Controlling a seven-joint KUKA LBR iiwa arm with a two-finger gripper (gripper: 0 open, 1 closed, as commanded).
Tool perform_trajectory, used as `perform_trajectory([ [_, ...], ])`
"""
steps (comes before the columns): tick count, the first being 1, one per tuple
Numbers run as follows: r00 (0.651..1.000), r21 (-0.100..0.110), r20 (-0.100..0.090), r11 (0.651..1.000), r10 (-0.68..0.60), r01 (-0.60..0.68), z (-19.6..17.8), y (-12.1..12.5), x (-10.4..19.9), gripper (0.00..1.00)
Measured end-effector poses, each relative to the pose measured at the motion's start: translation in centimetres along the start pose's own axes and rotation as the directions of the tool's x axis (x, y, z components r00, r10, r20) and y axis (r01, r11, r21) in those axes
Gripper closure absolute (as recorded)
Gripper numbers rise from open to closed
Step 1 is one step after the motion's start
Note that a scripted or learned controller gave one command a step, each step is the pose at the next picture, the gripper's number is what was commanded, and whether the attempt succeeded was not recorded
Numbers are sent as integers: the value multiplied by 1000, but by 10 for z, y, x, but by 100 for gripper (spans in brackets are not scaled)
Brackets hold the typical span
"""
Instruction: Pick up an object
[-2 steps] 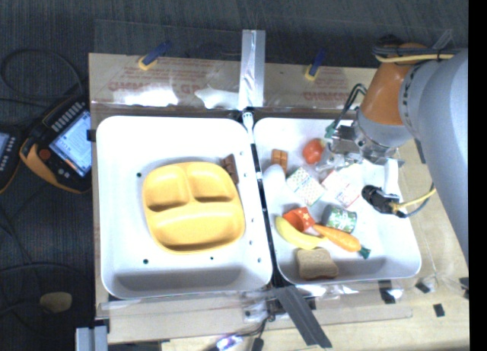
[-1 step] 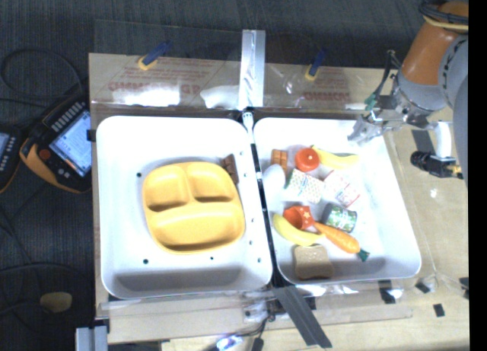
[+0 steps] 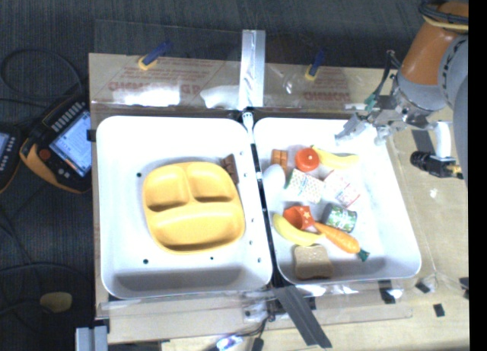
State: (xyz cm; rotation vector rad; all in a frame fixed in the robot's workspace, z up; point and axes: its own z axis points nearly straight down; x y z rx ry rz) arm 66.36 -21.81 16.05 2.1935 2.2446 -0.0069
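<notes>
Above the right bin's (image 3: 407, 243) far right corner, the gripper (image 3: 364, 125) hangs at the end of the grey arm (image 3: 426, 52), which reaches in from the right side of the camera view. Whether the gripper is open or closed cannot be told at this slant and size; nothing shows between its tips. The things to choose from lie in that same bin, toward the left and nearer the camera from the gripper: a banana (image 3: 338, 159) just beside it, a red tomato (image 3: 307, 160) next to that, a patterned packet (image 3: 304, 186), a small can (image 3: 342, 218), a carrot (image 3: 338, 239) lying slantwise with its tip toward the near right corner, and a slice of bread (image 3: 310, 261) at the near wall. The banana is the closest candidate, its long axis running roughly left to right, so the coming move is likely a short travel leftward and down. A yellow tray (image 3: 193, 205) fills the left bin (image 3: 114, 266), well apart from the gripper.
</notes>
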Motion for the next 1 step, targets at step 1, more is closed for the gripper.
perform_trajectory([
  [1,1000,7,-23,1000,15,-14,69,10,10,0],
])
